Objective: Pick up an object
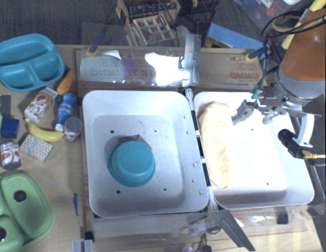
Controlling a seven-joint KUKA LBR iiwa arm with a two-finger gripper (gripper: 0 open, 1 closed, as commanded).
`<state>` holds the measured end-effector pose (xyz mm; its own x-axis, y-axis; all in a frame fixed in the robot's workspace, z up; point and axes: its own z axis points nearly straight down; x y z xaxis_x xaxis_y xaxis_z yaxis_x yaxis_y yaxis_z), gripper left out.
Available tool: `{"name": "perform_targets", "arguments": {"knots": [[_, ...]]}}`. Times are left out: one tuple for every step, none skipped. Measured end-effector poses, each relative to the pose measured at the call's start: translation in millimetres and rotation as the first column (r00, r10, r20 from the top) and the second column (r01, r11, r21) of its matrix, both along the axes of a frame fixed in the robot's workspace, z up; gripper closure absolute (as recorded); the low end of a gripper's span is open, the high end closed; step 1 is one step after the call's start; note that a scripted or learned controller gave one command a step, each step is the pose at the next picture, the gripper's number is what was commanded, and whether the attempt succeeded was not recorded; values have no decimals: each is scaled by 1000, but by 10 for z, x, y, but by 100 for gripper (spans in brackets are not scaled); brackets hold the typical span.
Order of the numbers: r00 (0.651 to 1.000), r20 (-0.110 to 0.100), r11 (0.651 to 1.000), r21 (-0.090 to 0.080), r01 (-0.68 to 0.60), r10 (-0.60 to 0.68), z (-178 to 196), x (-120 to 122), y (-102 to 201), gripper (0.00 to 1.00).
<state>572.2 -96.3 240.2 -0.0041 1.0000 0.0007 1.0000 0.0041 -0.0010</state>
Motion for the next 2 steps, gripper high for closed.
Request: {"name": "perform_targets", "arguments": {"knots": [[984, -2, 984, 0, 176, -176, -479, -59, 989, 0], [976, 2, 976, -1, 220, -220, -553, 358, 336, 0]]}}
